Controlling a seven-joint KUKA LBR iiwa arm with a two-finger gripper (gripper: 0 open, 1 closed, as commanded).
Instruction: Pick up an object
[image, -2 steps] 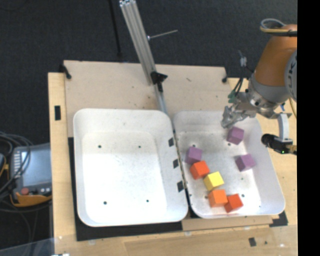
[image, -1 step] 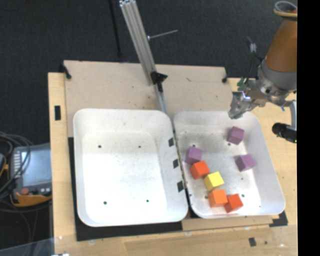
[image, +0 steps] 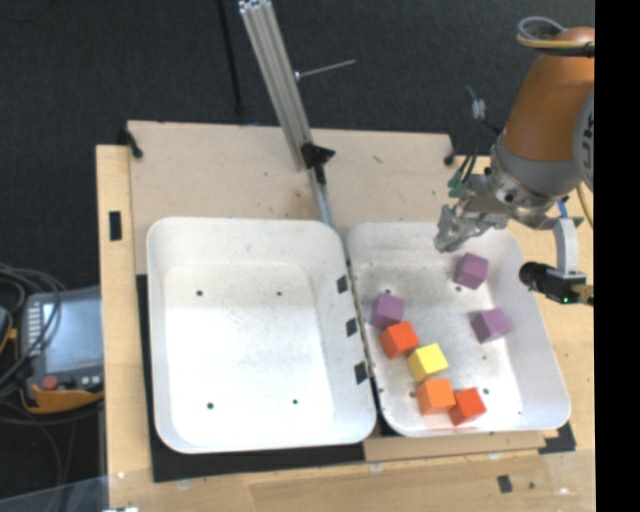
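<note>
Since the tool (image: 452, 237) hangs at about eleven o'clock of the nearest purple cube (image: 471, 270) in the right bin (image: 545, 385), can't tell its state, but that cube looks light, stiff, grab opposite flat faces.

Pincer (image: 452, 236) over right bin (image: 540, 400), seven blocks (image: 428, 360) inside

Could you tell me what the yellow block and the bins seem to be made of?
Yellow block: probably painted wood or foam, going by its matte, even color and crisp edges. Right bin and left bin: likely molded white plastic, with rounded corners, a slight sheen and dark scuff specks.
</note>
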